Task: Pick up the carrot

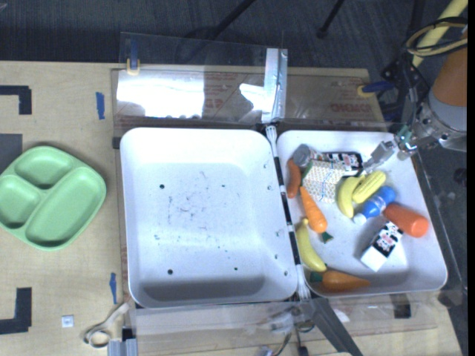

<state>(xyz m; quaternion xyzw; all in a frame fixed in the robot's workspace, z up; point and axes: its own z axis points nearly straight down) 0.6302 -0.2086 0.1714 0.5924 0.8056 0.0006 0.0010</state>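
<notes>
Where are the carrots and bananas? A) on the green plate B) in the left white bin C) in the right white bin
C: a carrot and the bananas lie in the right bin, among other toys.

We are seeing the arm [451,99] at three o'clock: a grey wrist under an orange band, yellow and black cables looping above, and a slim silvery gripper [386,152].
</notes>
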